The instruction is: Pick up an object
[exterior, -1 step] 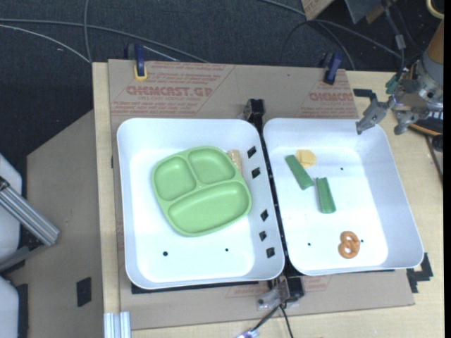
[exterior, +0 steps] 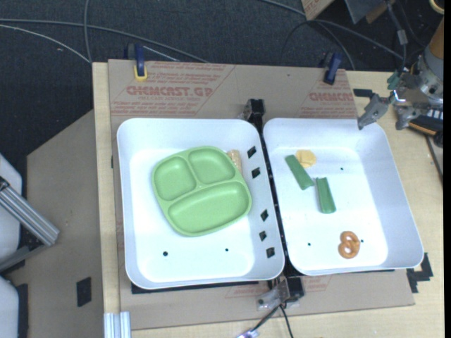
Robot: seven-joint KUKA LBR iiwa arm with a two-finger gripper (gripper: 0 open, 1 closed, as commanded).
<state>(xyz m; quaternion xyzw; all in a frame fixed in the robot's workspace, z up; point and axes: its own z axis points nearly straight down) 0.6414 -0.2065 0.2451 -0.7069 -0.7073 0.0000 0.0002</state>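
My gripper (exterior: pixel 383 120) hangs at the far right corner of the right bin (exterior: pixel 394 189), over its rim. It is open, with nothing between its fingers. In that bin lie a yellow chunk (exterior: pixel 306 158), a green stick (exterior: pixel 298 172), a second green stick (exterior: pixel 325 194) and a brown pretzel (exterior: pixel 348 245) near the front. All of them are left of and nearer the camera than the gripper. The left bin (exterior: pixel 141 252) holds a green three-compartment plate (exterior: pixel 202 190), with a small tan piece (exterior: pixel 234 160) at the plate's far right edge.
Black clips (exterior: pixel 255 162) run down the seam between the two bins. Blue clamps (exterior: pixel 141 62) (exterior: pixel 332 67) hold the cardboard base at the back. Cables cross the dark floor behind the bench, and a metal rail (exterior: pixel 25 213) sits at the left.
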